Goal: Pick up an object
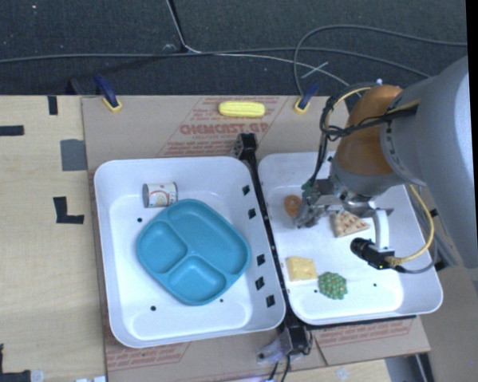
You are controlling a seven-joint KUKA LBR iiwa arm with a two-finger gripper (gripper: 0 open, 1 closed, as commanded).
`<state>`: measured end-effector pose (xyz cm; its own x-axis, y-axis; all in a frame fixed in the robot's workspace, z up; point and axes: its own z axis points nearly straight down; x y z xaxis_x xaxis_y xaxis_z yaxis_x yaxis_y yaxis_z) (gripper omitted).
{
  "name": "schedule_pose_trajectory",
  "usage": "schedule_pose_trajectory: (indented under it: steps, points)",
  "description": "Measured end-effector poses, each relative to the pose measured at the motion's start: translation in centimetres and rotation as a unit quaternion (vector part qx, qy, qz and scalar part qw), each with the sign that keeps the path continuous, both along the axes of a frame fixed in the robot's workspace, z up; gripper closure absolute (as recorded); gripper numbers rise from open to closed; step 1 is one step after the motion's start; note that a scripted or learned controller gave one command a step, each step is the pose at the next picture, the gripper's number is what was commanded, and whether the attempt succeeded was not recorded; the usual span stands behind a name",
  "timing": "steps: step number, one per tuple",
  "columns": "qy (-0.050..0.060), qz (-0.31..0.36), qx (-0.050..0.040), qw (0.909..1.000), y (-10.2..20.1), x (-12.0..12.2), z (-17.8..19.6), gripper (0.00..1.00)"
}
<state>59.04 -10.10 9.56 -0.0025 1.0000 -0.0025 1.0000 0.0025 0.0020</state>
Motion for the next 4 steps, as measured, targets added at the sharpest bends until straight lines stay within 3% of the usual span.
schedule_pose_trajectory:
  steps: [3,4]
  points:
    - [-0.001,-0.001,0.0008,1.0,-1.0,0.2,13.3,1.0]
    - [0.001,0.002,0.002,1.0,4.1,0.9,13.8,1.0]
